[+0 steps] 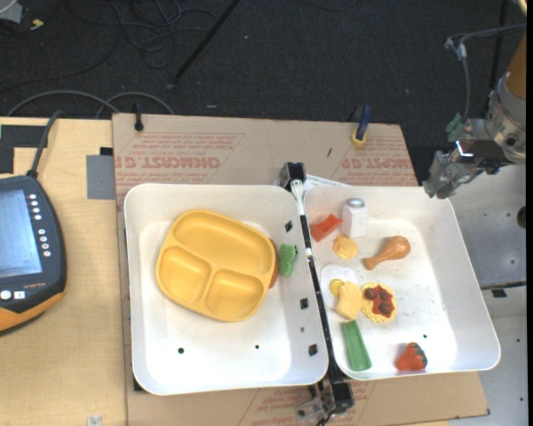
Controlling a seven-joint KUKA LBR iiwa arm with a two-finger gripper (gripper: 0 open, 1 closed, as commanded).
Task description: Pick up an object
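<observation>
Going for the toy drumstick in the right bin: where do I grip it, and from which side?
Grip the drumstick at its thin handle end, which points down-left, coming straight down with the fingers across the shaft. The shaft is narrower than the rounded meat end, and it likely has more room around it than the pieces below. The gripper is at the bin's upper-right corner.

2 bins sit side by side on the worktop [71, 327]. The left bin [160, 344] holds a divided tray [215, 264]. The right bin [462, 318] holds a can [354, 216] at the back, a drumstick [388, 252] just right of it and nearer, a pizza slice [378, 302] in the middle, a pepper strip [356, 345] and a strawberry [411, 358] in front. The pincer [444, 181] hangs beyond that bin's back right corner.
</observation>
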